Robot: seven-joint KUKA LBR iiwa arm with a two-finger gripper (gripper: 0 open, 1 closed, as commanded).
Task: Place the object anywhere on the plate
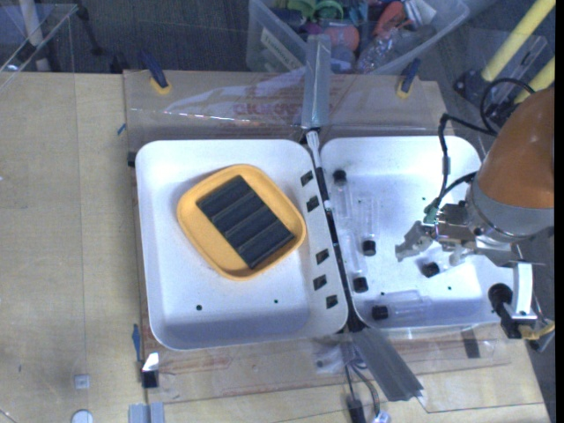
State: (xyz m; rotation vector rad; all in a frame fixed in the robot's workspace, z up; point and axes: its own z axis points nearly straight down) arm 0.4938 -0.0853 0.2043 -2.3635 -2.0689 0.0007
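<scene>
a pale wooden worktop (62, 236) carries two shallow white bins side by side. the left bin (167, 311) holds a yellow plate (198, 236), squarish with rounded corners and turned at an angle, and a dark ridged block (245, 220) lies flat on the middle of that plate, its ribs running across it; the block sits wholly inside the plate's rim. the right bin (397, 170) has a few small dark bits scattered on its floor, one near the top left, some near the middle and lower left, and a clear plastic piece (407, 305) lies near its front wall. the grey arm with its orange band (524, 161) comes in from the right, over the right bin, and the jaws (419, 247) hang low above that bin's floor, well apart from the plate. a small dark bit lies just beside them, but whether they are released or clenched cannot be told at this angle, and nothing can be made out between them. behind the bins, past a sheet of clear film, stands a clear tub (264, 25) full of coloured odds and ends
</scene>
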